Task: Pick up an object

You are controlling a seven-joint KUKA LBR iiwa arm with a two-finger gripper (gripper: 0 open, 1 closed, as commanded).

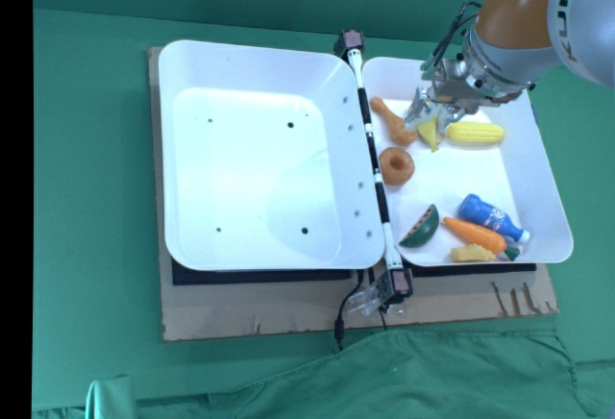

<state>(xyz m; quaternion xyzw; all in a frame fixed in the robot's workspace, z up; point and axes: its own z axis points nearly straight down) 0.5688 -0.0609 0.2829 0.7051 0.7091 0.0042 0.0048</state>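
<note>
The two-finger gripper (430, 115) is lowered into the right white bin (548, 206), directly over a small yellow wedge-shaped toy (429, 134). Whether the wedge is clamped cannot be told. A yellow plastic corn cob (475, 133) lies just to its right, long axis across the bin.

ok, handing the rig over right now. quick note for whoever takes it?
Gripper: low in the right bin, over its far end, by the small yellow piece and the corn cob. Nothing seen held; finger state unclear.
Things: all in the right bin. Drumstick, donut, watermelon slice, blue bottle, carrot.
Done: arm is down at the pile.
Left: the pick itself; confirm a grasp before lifting.
</note>
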